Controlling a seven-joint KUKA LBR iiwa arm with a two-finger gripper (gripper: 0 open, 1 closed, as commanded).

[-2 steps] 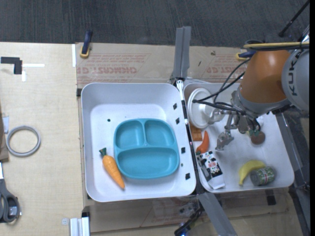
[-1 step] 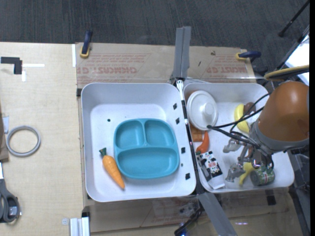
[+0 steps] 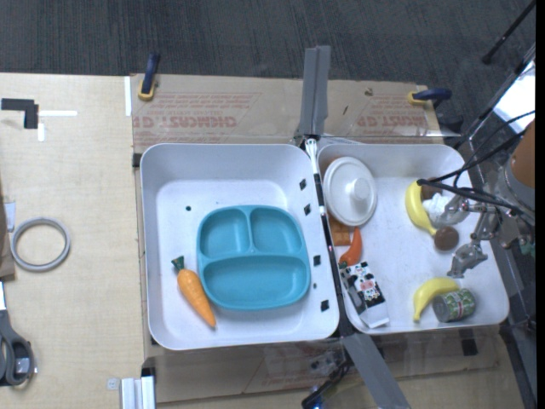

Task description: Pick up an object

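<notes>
The grey KUKA arm's two-finger gripper [image 3: 467,257] hung low over the right-hand white plastic bin [image 3: 400,170], near its right wall, in a crowded corner; whether it was spread or closed could not be told from above, and nothing could be seen in its grasp. No object had been lifted. The nearest candidates lay close around it: a small brown rounded object [image 3: 445,239] just to its upper left, a short yellow banana [image 3: 431,295] below it, and a green cylindrical can [image 3: 454,306] on its side touching that banana's tip. A second, curved yellow banana [image 3: 416,208] rested further up, beside something white and crumpled [image 3: 436,204]. The tight spacing looked like the main hazard: a descent between targets could have closed on air, or nudged the can into a roll and pushed the banana away. The brown object, small and rounded, might well have squirted free of a pinch. The bin wall, close on the right, risked fouling the wrist. Further left sat a white domed bowl [image 3: 350,190], an orange vegetable-like piece [image 3: 352,247] and a black-and-white cow-patterned carton [image 3: 364,290]; the left white bin [image 3: 162,228] held a blue divided plastic plate [image 3: 252,258] and an orange toy carrot [image 3: 195,293], well apart from the arm.
</notes>
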